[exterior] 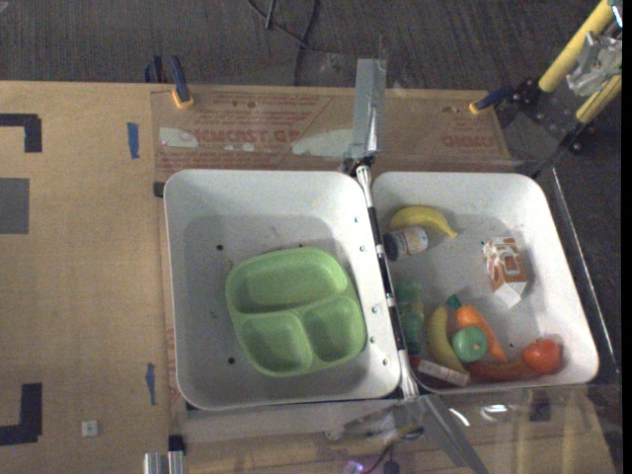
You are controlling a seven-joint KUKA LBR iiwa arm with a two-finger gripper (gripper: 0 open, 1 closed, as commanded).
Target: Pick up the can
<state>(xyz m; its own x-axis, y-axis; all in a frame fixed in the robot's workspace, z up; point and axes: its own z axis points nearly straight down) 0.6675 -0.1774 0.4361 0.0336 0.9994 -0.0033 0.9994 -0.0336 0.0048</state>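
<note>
Camera view: can (440, 371) lying flat, right bin (538, 197) front edge.

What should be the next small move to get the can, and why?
Probably bring the arm in from the right to above the can. It lies on its side near the left wall of the right bin, just below a banana, and nothing holds it yet.

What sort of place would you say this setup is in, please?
Probably a robotics lab workbench: two shallow white plastic bins sit on a clamped cardboard sheet, one holding a green divided plastic tray, with blue tape marks nearby.
</note>
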